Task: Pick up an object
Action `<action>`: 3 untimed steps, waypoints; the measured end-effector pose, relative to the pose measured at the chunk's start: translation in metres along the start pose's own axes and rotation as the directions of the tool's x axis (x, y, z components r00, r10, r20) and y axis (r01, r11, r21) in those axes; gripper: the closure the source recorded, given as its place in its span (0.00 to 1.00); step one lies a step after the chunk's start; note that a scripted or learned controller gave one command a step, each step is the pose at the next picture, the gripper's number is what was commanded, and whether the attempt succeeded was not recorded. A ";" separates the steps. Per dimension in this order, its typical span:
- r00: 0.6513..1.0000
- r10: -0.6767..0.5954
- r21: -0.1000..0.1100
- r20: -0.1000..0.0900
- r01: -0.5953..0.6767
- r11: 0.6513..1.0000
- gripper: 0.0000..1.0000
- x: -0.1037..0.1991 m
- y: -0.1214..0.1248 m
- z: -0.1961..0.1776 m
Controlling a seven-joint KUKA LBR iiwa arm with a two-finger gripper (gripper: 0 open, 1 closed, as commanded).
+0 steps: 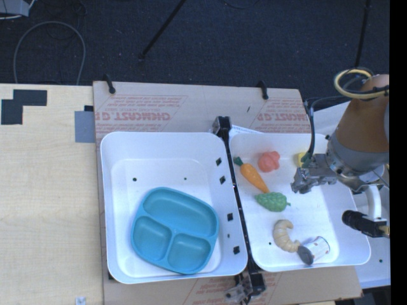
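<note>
Hovering over the right bin, the arm's pincer hangs just right of a green toy vegetable; whether it is open or closed cannot be told, and nothing shows in its hold. That knobbly green piece lies mid-bin, below a toy carrot and a pink fruit. Closing on it well likely means shifting left, centring above it, and descending clear of the carrot. A blue divided tray sits in the left bin.
</note>
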State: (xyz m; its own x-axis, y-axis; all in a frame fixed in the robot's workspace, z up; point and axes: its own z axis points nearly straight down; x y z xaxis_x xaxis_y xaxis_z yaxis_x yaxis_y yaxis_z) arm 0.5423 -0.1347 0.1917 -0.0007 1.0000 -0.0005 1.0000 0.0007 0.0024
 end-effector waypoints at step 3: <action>1.000 -0.003 0.004 -0.001 0.003 1.000 1.00 0.108 -0.006 -0.040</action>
State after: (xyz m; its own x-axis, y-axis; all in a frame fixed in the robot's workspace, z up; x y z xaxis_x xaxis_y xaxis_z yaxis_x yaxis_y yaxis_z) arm 0.5361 -0.0267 0.2321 -0.0039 1.0000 0.0010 1.0000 0.0039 -0.0017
